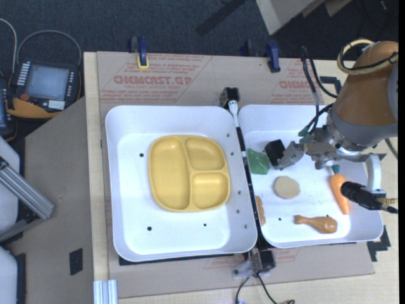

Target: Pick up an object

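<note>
At right of the frame, the black two-finger gripper (283,154) hangs in the right white bin (310,233); whether it is spread or closed cannot be told. Just left lies a small green leaf-shaped toy (258,162), probably light, soft and best pinched across its middle.

Light: bright, even, from overhead | Glare: white bins (126,233) slightly washed out | Shadows: soft, short beside the bins | Focus: mildly soft throughout

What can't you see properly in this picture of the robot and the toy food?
- Tool: in the camera view its tip is dark and small, so its grip can't be made out.
- Carrot: a black part of the arm covers its lower end.
- Green item: too blurred to name.
- Brown piece by the right bin's left wall: too small to identify.
</note>
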Controlling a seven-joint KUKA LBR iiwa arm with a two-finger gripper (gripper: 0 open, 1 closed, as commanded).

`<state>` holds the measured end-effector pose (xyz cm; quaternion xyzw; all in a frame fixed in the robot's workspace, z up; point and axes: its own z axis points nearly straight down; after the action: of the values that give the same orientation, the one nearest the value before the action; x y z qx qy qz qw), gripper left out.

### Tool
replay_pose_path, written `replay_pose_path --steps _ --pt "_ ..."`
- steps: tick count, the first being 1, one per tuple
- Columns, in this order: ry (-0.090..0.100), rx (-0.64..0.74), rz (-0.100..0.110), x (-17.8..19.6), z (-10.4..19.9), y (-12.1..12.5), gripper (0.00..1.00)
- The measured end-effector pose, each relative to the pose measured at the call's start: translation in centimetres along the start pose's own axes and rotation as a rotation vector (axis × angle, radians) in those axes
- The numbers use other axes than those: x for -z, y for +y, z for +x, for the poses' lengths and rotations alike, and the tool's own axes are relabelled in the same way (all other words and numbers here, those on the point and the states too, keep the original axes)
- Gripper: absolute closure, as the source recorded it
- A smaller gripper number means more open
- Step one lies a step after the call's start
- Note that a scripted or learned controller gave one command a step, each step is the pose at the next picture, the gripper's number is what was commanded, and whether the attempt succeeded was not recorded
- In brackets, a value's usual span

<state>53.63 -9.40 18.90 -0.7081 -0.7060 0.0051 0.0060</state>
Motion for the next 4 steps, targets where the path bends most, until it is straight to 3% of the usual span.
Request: replay_pose_path --steps 1,3,4 --pt "-0.001 0.003 -0.015 0.8 0.0 0.3 0.0" --pt "0.0 0.001 -0.011 -10.7 0.1 0.0 0.0" --pt "-0.002 0.001 -0.017 -9.4 0.0 0.1 1.0"
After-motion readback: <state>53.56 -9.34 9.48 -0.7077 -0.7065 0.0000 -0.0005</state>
